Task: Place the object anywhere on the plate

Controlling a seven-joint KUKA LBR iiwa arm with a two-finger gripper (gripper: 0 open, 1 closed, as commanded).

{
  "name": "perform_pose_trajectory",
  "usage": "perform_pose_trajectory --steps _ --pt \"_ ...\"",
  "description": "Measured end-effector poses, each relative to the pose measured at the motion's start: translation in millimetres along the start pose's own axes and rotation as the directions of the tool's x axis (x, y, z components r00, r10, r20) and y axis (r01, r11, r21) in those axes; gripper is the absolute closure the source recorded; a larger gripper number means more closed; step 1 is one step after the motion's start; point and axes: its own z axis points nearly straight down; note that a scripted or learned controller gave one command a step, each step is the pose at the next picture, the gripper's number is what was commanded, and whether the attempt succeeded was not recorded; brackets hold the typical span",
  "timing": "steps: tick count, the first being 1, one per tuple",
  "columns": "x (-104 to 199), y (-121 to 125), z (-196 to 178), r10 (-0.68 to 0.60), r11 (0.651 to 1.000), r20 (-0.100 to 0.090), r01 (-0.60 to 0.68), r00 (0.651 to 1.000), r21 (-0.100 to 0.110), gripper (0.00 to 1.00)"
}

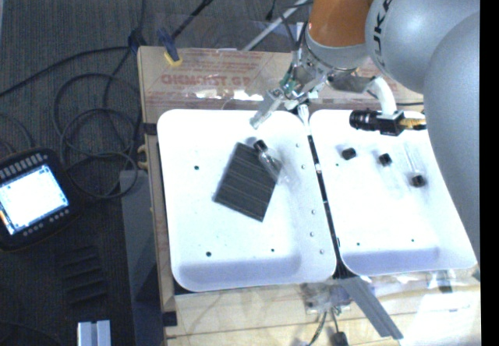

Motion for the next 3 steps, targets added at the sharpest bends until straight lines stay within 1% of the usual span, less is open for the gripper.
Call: perform_pose_trajectory --steps 3 --pt "0.0 0.0 0.1 0.0 1.0 0.0 0.0 1.0 0.0 0.0"
